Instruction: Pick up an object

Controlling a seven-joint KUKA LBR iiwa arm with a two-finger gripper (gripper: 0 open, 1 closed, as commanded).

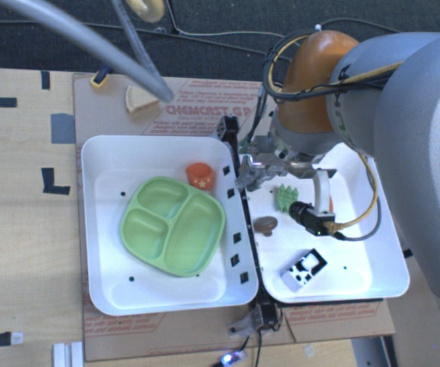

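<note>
2 bins: left bin (pixel 97 228), right bin (pixel 373 281)
left: 1 green tray (pixel 174 224), 1 red object (pixel 200 176)
right: 1 green toy (pixel 285 198), 1 brown piece (pixel 265 224), 1 black-white box (pixel 304 270)
writing: "CHEMCAST" on cardboard (pixel 204 102)
gripper (pixel 281 176): jaw state unclear

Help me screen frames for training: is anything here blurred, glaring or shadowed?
Camera view: the grey bar across the top left is out of focus; the left bin is bright, near washed out at its rim; the arm shades the right bin; the green plate looks sharp.
</note>
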